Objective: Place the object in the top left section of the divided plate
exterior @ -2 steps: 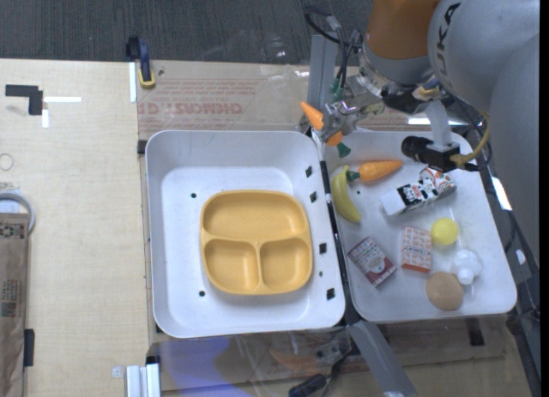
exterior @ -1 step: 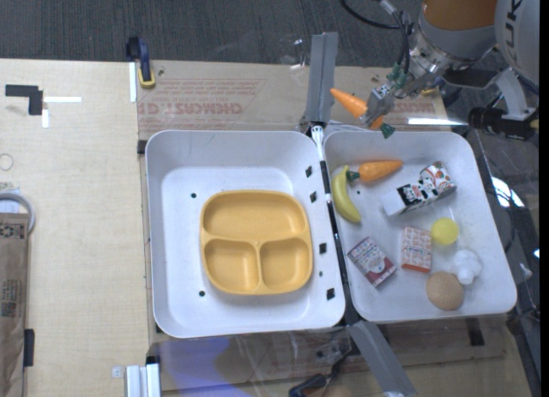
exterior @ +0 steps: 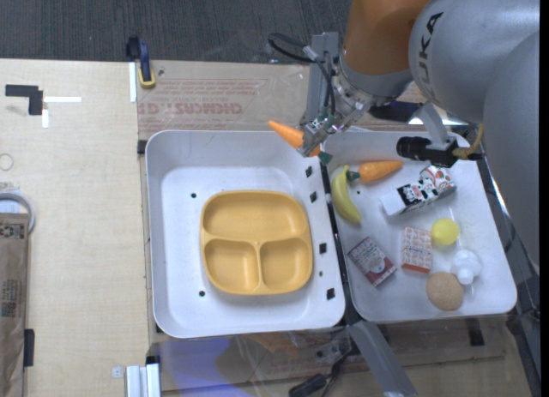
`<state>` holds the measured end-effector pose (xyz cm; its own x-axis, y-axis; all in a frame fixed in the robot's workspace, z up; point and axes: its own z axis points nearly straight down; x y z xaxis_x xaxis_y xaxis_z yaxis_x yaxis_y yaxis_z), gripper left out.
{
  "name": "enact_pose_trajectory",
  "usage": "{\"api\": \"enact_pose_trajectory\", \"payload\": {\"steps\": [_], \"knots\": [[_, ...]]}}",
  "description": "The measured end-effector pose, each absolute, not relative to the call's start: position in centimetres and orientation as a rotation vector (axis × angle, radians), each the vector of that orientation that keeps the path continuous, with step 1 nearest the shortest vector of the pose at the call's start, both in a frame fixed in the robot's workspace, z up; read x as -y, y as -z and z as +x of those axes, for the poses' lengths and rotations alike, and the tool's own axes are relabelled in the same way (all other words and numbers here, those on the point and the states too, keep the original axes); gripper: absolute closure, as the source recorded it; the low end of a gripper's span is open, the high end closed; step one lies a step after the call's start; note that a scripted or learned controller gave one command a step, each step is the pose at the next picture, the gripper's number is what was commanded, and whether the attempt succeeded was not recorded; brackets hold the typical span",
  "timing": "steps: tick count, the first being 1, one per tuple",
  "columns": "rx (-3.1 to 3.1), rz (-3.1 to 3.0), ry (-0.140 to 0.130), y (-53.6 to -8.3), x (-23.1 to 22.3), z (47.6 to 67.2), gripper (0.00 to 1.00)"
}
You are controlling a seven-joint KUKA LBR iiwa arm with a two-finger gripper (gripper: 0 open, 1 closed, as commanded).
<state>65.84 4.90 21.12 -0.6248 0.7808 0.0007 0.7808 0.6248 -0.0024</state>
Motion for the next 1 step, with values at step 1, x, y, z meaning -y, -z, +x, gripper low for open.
{"api": "enact_pose_trajectory", "payload": {"steps": [1], "knots": [[2.927, -1.146, -0.001, -31.73, -8.54, 65.35, 1.0]]}}
